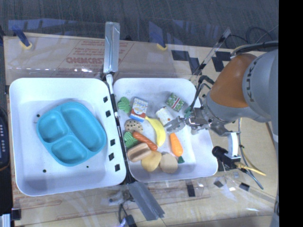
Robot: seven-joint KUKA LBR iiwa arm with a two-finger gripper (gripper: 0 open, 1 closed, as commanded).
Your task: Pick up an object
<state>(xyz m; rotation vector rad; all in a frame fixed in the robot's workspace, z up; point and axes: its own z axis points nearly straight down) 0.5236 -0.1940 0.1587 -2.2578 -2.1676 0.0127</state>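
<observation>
The right bin holds a pile of toy food: a banana, a carrot, a hot dog, a potato, a cookie, a small carton and a green-and-white packet. My gripper hangs low over the bin's right half, just above the carrot and right of the banana, beside a white cup-like item. The grey arm with its orange band comes in from the right. I see nothing held between the fingers.
The left bin holds a blue divided tray. A metal divider bar stands upright between the bins at the back. Cables and a black fitting lie off the right bin's edge.
</observation>
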